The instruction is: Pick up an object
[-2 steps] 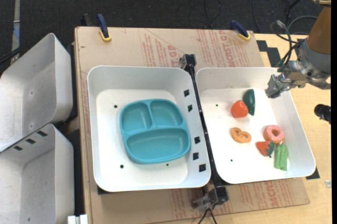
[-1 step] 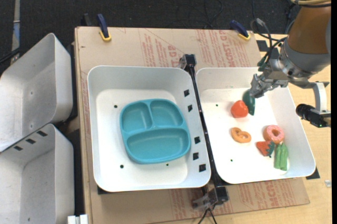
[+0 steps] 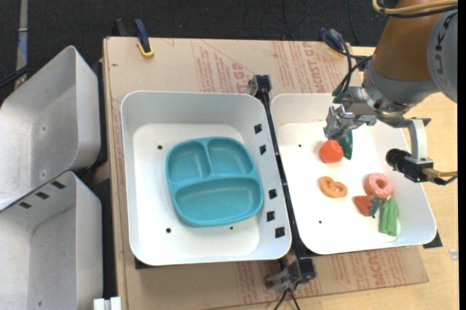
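White right bin (image 3: 306, 228) has bare floor leftward; pincer (image 3: 341, 128), grip state unclear, hangs above a red-orange piece (image 3: 331, 151).

The right bin (image 3: 306, 228) contains five small objects. A red tomato-like piece (image 3: 330, 151) lies near the bin's centre, toward the far edge. An orange pretzel-shaped piece (image 3: 333, 187) lies nearer the front. A pink donut (image 3: 379, 185), a red wedge (image 3: 363, 205) and a green vegetable piece (image 3: 389, 217) cluster near the front right corner.
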Action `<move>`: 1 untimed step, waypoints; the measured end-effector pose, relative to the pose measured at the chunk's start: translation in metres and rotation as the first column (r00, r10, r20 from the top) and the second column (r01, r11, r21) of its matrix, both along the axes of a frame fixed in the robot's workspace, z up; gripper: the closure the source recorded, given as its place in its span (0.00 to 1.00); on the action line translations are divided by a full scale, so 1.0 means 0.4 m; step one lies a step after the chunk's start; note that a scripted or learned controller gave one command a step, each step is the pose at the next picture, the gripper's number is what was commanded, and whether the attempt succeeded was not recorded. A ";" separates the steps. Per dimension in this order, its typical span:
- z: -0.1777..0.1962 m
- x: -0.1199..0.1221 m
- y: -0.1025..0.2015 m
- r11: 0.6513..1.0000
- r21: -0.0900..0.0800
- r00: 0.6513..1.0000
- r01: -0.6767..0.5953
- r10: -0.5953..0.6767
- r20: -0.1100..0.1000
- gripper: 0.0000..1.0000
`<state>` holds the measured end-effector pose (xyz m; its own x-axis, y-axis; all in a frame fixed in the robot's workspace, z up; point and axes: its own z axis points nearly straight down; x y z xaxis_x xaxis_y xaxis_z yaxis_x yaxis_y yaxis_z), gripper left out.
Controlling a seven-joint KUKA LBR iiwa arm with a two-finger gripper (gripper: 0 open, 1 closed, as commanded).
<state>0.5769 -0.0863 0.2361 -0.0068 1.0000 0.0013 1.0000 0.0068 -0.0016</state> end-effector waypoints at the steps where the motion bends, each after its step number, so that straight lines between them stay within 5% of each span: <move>1: 0.014 -0.029 0.111 1.000 0.000 1.000 0.000 0.000 0.000 1.00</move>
<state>0.5651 -0.0421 0.2416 -0.0065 1.0000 0.0014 1.0000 0.0065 -0.0015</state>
